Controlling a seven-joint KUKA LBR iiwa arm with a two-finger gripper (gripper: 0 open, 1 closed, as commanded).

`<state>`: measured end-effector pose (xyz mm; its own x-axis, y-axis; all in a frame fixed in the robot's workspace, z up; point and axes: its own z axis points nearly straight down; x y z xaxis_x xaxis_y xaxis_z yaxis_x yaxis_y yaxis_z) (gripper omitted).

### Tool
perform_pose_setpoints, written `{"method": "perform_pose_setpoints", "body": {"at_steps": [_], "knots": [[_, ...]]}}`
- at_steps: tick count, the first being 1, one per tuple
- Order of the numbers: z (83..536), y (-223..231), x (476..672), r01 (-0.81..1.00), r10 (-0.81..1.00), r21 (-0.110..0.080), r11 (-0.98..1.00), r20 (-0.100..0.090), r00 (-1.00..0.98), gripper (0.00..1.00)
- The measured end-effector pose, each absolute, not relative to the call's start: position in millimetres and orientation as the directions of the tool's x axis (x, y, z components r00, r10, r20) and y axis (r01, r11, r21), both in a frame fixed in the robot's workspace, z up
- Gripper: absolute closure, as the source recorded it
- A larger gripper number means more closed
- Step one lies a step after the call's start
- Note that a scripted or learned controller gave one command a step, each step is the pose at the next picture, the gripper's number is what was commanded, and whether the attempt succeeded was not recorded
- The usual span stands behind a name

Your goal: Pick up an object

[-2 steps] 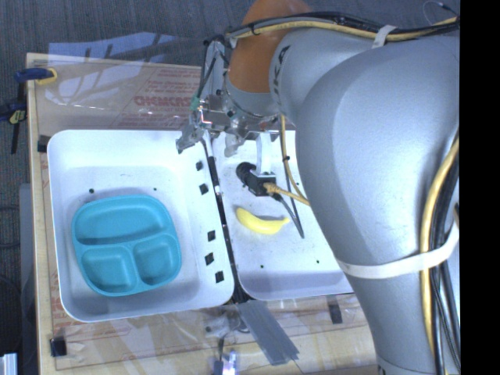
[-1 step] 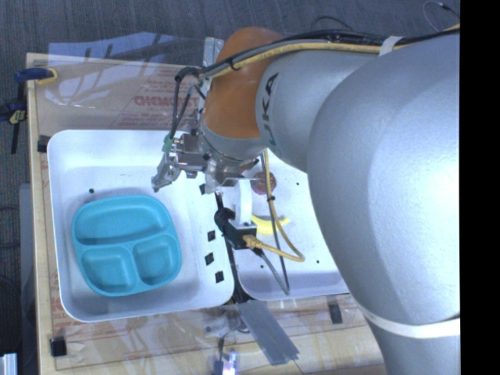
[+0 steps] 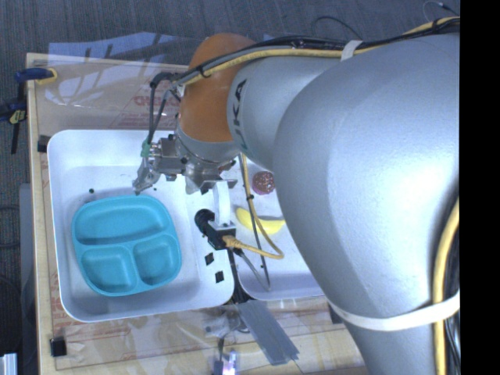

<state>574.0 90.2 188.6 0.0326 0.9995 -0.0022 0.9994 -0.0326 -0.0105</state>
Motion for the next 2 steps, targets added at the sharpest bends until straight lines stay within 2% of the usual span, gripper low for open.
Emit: {"method": "perform_pose_setpoints", "body": {"at_steps": [1,2], "knots": [[97.5,127.4,585.8,0.978,0.978,0.008,0.208,0.000,-0.208,0.00],[189.9,92.9,580.3,0.999,0.999,-0.005,-0.039,-0.002,0.039,0.00]]}}
